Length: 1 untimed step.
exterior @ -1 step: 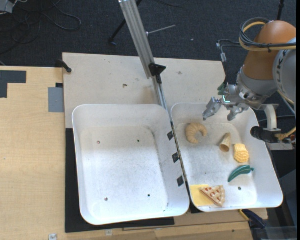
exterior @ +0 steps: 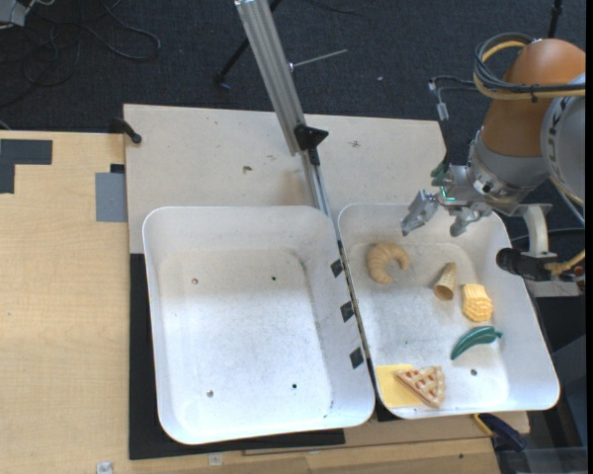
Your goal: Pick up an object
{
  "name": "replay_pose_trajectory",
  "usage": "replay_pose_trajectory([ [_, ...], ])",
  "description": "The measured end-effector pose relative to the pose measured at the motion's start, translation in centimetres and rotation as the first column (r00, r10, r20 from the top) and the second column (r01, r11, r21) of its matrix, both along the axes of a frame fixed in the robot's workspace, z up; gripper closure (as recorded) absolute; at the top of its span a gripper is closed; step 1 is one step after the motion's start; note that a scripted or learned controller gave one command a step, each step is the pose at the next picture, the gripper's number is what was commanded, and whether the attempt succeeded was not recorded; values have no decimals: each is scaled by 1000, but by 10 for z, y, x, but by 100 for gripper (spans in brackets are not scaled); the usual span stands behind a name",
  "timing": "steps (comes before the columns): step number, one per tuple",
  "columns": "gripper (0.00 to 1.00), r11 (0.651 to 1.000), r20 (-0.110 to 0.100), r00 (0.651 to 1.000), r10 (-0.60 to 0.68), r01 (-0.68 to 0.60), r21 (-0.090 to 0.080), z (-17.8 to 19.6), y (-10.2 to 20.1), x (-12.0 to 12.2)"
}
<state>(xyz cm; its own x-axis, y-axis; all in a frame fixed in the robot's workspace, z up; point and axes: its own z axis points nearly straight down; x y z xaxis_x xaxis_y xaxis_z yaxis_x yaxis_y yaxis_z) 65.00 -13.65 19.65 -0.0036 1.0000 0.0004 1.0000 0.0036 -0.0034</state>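
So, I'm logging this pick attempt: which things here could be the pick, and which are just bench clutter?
For the job:
gripper, open, above the right bin
croissant
cone
corn cob
green pepper
waffle slice
yellow slab

Lying about:
left bin
slanted metal rail
floor cables

You're in a robotics lab: the grey-and-orange arm (exterior: 534, 97) stands right of two white bins (exterior: 178, 227) on a bare board bench (exterior: 217, 156), an aluminium strut (exterior: 275, 72) rises behind the bins, and cables (exterior: 99, 18) trail on dark floor beyond.
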Motion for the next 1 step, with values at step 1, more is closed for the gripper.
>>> replay_pose_trajectory([
  [1,0,1000,-5,1000,0,0,1,-62,-1,5],
])
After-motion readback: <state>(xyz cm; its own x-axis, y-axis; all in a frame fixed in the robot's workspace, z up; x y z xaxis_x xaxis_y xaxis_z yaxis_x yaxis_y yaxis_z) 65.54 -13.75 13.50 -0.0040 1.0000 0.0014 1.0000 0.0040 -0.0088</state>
